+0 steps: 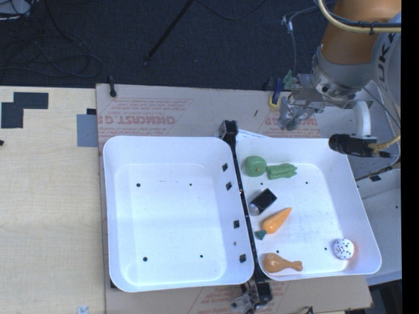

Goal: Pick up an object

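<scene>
We see the tool [292,118] poised above the far rim of the right bin [359,195] with nothing in it, and we cannot tell how its jaws stand. The objects lie near the bin's left wall: a green toy [268,168], black block [262,200], carrot [276,220] and orange gourd [281,263]. We judge this the approach step; next comes lowering over one piece
</scene>
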`<state>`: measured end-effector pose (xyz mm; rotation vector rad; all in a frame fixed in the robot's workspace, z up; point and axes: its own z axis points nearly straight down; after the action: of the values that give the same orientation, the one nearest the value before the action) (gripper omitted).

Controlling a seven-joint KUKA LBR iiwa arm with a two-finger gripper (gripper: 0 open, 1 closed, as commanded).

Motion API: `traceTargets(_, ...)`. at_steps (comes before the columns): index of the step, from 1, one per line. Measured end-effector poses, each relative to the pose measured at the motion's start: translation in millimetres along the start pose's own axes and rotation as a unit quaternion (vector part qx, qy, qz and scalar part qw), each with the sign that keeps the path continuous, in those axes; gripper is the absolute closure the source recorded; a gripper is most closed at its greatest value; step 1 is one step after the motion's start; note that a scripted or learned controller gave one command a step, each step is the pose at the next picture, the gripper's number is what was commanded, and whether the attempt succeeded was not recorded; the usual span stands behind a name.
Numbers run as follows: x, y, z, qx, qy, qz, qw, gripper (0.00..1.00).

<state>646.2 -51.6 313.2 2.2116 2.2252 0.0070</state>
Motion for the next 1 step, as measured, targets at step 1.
traceTargets(1, 43.7, -1.1, -69.5, 0.001, 0.0, 0.001, 1.0, 1.0)
